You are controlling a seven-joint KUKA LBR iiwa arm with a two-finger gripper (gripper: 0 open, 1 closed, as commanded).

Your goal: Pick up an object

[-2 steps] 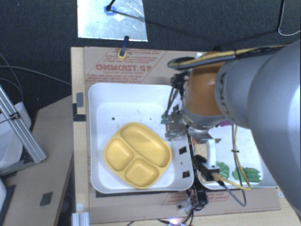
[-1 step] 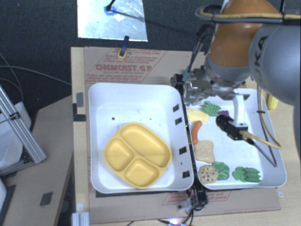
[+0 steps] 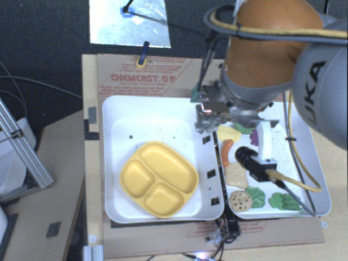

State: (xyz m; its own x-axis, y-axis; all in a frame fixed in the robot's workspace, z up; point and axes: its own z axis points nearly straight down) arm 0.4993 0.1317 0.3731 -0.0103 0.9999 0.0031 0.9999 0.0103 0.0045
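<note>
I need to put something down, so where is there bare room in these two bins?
The left bin has bare floor along its back, between the far wall and the yellow tray, plus a strip along its left wall. The right bin is crowded: toy food such as the cookie and carrot, with the gripper hanging above.

The arm [image 3: 272, 53] covers the far part of the right bin [image 3: 321, 200], hiding whatever lies there. The gripper [image 3: 209, 121] sits under the wrist near the wall shared by the bins, and its fingertips cannot be made out. A yellow item [image 3: 229, 132] is partly covered by the wrist. The arm is cut off by the top and right edges.
</note>
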